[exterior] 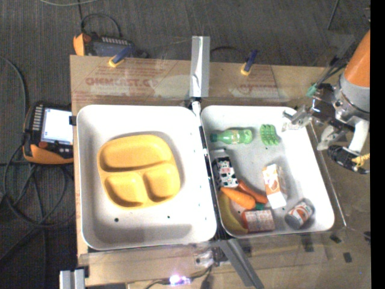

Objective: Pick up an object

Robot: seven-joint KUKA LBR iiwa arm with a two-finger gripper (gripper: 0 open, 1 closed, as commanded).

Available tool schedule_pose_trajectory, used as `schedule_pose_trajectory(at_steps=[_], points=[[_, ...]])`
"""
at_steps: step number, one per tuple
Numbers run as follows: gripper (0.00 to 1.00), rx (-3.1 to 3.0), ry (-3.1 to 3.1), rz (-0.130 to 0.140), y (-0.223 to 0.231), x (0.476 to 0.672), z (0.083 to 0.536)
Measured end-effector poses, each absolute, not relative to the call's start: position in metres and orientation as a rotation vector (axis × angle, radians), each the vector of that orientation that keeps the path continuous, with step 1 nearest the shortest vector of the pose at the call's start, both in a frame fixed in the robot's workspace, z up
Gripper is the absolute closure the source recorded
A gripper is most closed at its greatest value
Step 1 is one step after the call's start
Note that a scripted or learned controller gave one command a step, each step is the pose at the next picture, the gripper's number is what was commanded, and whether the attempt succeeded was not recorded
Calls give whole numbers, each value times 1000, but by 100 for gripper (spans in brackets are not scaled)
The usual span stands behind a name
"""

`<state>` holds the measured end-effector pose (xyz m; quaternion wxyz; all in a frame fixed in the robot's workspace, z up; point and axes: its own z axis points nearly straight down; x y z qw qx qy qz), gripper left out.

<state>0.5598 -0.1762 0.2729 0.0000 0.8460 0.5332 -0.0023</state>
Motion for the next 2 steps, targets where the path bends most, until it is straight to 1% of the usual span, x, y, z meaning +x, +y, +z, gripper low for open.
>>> schedule_pose_trajectory(at_steps=[1,2], points=[[0,2642,1708,-7,-174,547,139],[0,2644,1699,12,-204,550,101]])
